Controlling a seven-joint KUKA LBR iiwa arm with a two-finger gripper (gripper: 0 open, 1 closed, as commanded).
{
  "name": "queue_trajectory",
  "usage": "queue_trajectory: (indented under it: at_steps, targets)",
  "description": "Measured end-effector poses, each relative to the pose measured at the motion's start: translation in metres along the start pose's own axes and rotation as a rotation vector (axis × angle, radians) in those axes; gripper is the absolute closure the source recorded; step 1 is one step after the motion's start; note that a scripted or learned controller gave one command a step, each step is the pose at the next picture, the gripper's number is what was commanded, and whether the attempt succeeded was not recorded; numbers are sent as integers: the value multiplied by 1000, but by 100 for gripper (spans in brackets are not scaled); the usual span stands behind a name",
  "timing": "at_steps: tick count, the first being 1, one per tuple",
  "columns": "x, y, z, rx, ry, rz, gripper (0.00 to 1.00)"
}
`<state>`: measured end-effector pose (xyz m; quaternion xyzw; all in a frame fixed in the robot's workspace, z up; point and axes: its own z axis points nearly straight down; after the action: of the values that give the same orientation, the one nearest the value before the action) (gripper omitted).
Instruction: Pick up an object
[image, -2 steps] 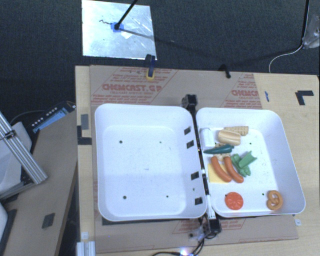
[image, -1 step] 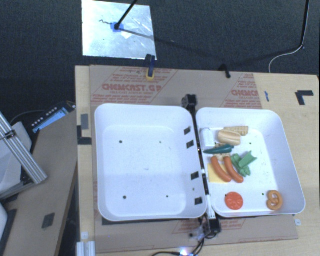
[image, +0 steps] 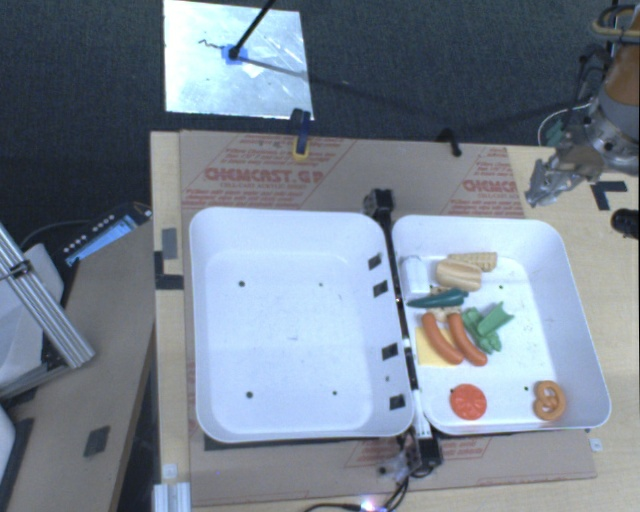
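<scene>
gripper (image: 548, 186) far right, over the desk (image: 480, 170) beyond the right bin (image: 575, 300) | fingers: cannot tell, nothing seen between them | right bin: sausages (image: 455, 337), tomato (image: 468, 401), pretzel (image: 548, 399), bread (image: 458, 273), green pieces (image: 490, 321) | left bin (image: 290, 320)

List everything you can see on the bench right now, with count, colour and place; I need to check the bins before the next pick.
bins: 2, white, side by side on the bench
sausages: 2, orange-red, middle of right bin, lying side by side
tomato: 1, red, near edge of right bin
pretzel: 1, brown, near right corner of right bin
bread pieces: 2, tan, far part of right bin
green pepper: 1, dark green, just in front of the bread
leafy piece: 1, green, right of the sausages
cheese slice: 1, pale yellow, under the sausages
gripper: 1, grey, above the bench beyond the right bin's far right corner
</scene>
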<state>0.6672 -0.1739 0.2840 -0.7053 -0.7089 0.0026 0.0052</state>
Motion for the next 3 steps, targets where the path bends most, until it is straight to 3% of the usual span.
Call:
queue_trajectory:
  at_steps: [1,2,3]
  targets:
    - [48,-99,194,-5,0,5,100]
    - [54,-93,142,-17,-5,1,100]
    - [75,-54,-144,-33,-7,-2,100]
